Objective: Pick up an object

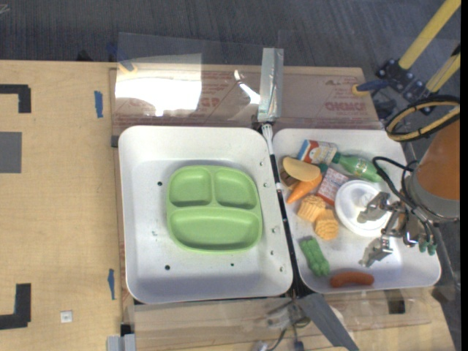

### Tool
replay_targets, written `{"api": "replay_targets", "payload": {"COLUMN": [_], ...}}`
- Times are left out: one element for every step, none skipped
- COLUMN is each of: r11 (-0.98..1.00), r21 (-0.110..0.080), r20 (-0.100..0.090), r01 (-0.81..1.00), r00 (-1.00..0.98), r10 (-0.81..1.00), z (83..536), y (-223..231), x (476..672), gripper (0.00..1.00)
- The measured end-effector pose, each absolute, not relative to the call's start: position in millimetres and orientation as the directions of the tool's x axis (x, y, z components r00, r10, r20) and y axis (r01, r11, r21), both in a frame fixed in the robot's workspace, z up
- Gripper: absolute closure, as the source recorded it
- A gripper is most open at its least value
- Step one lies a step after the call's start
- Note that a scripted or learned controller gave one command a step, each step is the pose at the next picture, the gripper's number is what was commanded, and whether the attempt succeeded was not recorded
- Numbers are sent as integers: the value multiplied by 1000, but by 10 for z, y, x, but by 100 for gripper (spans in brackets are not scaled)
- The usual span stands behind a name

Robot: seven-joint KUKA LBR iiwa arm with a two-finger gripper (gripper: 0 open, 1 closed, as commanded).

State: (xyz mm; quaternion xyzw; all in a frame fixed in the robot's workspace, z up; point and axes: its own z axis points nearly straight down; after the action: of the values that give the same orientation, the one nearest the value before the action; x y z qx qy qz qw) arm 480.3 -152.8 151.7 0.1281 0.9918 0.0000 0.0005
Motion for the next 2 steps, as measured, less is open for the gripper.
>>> {"api": "replay_targets", "payload": {"r11": [949, 892], "r21": [4, 1], "r20": [-15, 0], "r01": [315, 452], "r00": [-949, -892], "r10": [315, 452], "z": [914, 1231], "y": [-1289, -944], "x": [5332, 4950], "gripper": [0, 0]}}
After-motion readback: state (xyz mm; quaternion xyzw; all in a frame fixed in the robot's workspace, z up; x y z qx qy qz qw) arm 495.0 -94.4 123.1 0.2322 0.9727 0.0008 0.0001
